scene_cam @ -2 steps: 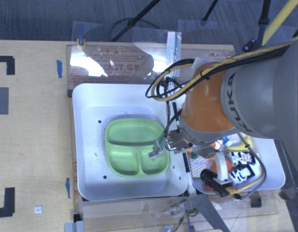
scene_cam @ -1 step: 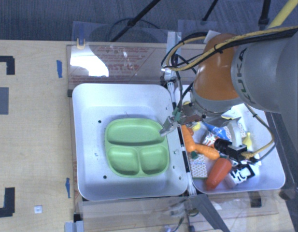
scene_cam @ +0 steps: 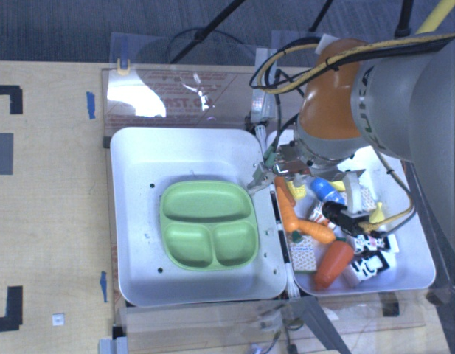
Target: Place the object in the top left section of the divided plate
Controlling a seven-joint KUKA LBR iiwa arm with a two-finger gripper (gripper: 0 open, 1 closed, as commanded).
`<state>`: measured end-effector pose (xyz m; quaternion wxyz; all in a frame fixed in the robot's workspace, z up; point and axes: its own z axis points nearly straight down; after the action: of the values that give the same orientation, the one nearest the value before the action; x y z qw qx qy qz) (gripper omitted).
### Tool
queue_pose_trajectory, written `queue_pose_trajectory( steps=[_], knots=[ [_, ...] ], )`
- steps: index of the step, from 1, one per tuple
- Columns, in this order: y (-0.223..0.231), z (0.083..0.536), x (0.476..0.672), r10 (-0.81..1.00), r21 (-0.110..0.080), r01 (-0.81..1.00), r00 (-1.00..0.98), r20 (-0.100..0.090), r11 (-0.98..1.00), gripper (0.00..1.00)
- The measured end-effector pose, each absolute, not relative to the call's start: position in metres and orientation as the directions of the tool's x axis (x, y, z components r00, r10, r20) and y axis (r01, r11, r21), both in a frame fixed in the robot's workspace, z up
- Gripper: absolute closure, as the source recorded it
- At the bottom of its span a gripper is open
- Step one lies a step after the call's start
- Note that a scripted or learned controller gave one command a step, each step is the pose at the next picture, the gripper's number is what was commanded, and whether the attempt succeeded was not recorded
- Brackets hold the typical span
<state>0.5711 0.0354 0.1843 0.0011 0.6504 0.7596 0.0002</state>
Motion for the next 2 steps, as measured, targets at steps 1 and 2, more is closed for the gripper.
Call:
queue_pose_trajectory(
  steps=[1, 2],
  knots=[
    [-0.11, 0.321, 0.594, 0.994, 0.001, 0.994, 0.105, -0.002, -0.105, 0.0],
    [-0.097, 0.218, 0.479, 0.97, -0.002, 0.97, 0.242, 0.0, -0.242, 0.0]
  ],
)
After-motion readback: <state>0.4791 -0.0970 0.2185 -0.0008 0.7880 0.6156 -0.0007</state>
